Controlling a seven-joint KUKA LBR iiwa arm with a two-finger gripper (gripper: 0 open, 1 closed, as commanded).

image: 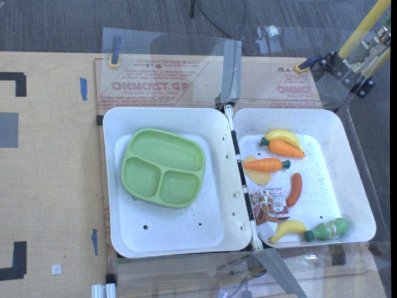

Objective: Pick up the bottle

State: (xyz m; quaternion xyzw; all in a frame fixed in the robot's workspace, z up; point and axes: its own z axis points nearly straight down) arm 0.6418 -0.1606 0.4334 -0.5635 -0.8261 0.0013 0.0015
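The bottle [327, 230] is small and green with a yellow-green label. It lies on its side in the front right corner of the right bin [355, 166], its cap pointing left. The cap end almost touches a yellow banana [288, 230] lying just to its left.
The right bin also holds a red sausage [294, 189], a brown printed packet [269, 205], two carrots [267, 164] [286, 148] and a second banana [282, 135]. A green divided plate [163, 167] sits in the left bin [115, 191]. A yellow-rod fixture [356, 48] stands beyond the back right corner.
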